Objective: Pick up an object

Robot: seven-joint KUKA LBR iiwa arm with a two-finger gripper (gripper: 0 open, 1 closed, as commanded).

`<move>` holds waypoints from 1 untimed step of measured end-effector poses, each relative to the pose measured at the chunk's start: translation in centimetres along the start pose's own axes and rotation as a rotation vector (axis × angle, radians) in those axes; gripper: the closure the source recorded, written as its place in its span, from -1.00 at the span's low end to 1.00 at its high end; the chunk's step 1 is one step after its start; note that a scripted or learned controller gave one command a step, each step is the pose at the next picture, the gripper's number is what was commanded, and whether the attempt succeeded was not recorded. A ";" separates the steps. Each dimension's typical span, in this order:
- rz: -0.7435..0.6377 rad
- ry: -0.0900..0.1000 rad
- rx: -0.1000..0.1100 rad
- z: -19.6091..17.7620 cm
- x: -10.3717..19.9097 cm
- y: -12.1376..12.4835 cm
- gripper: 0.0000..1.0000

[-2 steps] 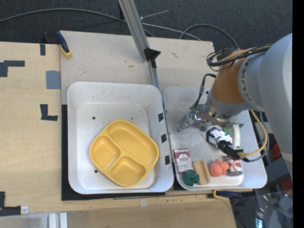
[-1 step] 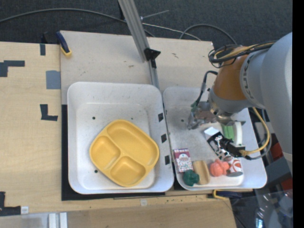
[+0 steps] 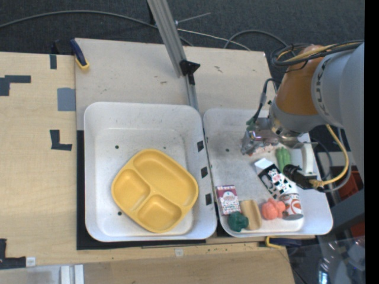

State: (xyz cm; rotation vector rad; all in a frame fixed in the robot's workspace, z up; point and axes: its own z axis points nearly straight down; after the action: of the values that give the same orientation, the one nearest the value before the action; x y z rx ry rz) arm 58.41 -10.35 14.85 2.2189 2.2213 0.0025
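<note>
Grey and orange, the arm reaches into the right bin (image 3: 232,126) with its hand (image 3: 256,142) low over the bin's upper floor. Whether the hand is apart or together I cannot tell, and nothing shows between its tips. The step looks like the descent toward a grasp, not yet made. The objects lie just below and beside it: a green piece (image 3: 283,157), a black-and-white carton (image 3: 274,180), an orange toy (image 3: 273,209), a red box (image 3: 227,199). Next it likely needs to centre over one and close. The pale wooden surface (image 3: 35,158) also carries the left bin (image 3: 100,123), holding a yellow tray (image 3: 155,189); dark carpet (image 3: 71,5) lies beyond.
</note>
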 end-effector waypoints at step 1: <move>-0.001 0.000 -0.003 -6.3 0.1 -0.1 1.00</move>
State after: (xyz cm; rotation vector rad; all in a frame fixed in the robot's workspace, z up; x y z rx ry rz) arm 58.31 -10.24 21.19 2.2161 2.2210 0.0049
